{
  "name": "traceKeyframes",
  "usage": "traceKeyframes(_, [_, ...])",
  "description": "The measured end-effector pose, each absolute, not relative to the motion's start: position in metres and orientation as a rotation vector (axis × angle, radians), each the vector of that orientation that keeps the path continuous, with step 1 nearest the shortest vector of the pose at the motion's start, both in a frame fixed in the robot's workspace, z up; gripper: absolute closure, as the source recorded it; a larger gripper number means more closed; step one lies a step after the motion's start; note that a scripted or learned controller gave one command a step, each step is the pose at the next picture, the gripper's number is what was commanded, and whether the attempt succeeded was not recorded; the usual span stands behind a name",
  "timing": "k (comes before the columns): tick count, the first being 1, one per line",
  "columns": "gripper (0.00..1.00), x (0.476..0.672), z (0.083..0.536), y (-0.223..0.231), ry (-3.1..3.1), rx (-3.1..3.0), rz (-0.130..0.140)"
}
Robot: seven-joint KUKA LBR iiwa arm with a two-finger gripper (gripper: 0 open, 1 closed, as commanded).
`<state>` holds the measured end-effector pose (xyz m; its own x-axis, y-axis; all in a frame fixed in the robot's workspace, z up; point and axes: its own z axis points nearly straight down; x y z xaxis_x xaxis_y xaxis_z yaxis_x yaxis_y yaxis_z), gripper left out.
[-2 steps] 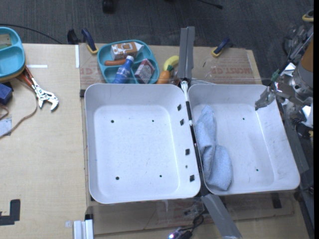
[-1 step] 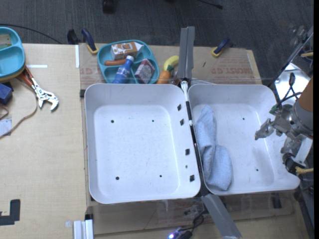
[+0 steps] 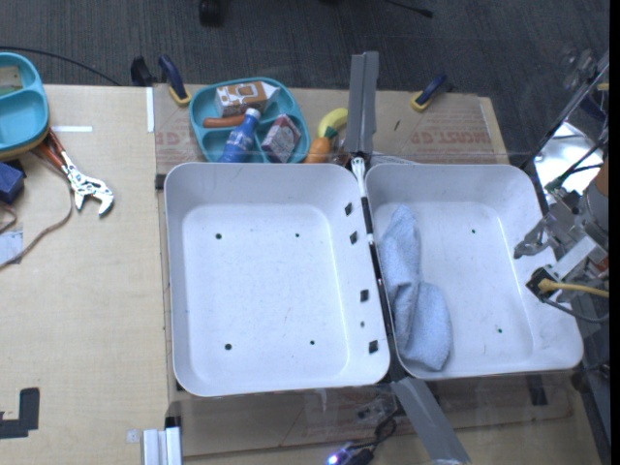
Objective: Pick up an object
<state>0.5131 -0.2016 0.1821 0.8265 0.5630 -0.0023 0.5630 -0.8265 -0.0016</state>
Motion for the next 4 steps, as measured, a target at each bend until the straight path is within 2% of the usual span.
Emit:
traceKeyframes(1, [0.00,0.507,0.190,-0.222,-0.485,-3.103,0.007])
traceKeyframes(2, [0.00,0.477,0.124,-0.220,-0.324,-3.122,0.007])
traceKeyframes(3, [0.00,0.478,0.199,-0.222,-0.321,-3.124,0.005])
traceKeyframes(4, [1.00,0.478,0.207,-0.222,-0.329,-3.123,0.010])
